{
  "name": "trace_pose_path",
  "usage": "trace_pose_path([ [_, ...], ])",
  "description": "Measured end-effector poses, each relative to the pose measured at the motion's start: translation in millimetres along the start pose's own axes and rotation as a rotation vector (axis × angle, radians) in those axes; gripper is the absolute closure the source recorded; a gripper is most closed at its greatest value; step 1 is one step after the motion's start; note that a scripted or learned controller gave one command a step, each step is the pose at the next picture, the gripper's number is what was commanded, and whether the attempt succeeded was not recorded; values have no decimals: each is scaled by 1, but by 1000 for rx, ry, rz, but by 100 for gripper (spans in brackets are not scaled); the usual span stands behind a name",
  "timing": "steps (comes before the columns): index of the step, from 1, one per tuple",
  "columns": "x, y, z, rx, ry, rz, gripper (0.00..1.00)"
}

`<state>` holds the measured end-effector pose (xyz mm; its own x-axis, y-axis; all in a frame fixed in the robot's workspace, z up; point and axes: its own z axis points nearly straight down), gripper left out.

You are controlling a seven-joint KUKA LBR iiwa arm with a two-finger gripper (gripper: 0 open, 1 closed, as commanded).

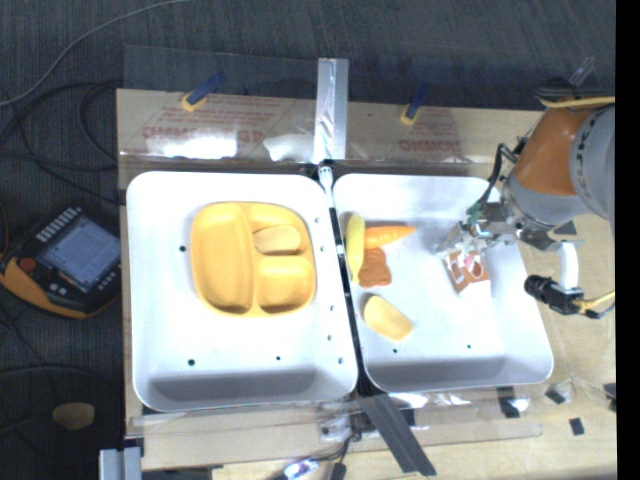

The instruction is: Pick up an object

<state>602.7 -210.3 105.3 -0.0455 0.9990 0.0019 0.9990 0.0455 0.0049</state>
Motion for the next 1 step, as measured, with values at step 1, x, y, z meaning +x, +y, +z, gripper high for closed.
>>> trace_pose_path([
  [1,86,8,-102,6,-2,45,100],
])
